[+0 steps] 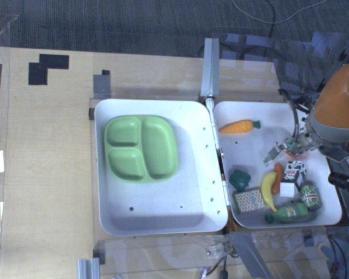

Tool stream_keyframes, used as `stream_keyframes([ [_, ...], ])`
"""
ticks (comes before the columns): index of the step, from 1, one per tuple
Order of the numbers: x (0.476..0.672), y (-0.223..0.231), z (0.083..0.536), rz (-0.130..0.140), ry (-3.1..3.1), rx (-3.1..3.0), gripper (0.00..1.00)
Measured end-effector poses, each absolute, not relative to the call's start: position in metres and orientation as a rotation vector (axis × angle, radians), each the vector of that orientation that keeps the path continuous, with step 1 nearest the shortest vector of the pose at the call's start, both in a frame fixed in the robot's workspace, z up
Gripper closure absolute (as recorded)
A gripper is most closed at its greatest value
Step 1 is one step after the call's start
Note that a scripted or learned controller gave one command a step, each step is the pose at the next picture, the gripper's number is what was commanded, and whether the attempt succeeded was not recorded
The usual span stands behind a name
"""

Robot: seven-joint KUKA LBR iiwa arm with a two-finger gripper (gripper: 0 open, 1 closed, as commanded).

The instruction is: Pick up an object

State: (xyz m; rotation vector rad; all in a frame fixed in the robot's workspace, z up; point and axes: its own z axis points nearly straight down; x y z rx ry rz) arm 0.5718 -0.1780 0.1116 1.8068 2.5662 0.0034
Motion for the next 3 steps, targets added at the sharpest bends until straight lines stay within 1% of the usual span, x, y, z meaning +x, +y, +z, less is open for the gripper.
stream_keyframes([
  [1, 0.533, -0.158, 0.090, 0.010, 2.630, 1.689, 0.00],
  [2, 0.535, -0.156, 0.099, 0.015, 2.634, 1.689, 1.00],
  [3, 0.554, -0.094, 0.232, 0.003, 2.616, 1.732, 1.00],
])
